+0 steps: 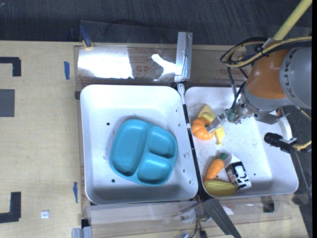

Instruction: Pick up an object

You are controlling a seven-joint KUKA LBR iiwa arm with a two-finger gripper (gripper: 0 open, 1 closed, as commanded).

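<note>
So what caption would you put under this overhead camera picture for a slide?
Arm's gripper reaches among toy food in the right bin, by an orange pumpkin; a blue divided plate lies in the left bin.

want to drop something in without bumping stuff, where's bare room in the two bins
Left bin: bare floor around the blue divided plate, widest along the top and left. Right bin: bare patch right of the black-and-white item. Crowded at its left side: orange fruit, tool, carrot, yellow piece.

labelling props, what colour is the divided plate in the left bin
Light blue, a plain turquoise shade. The divided plate shows clearly in the camera view.
</note>
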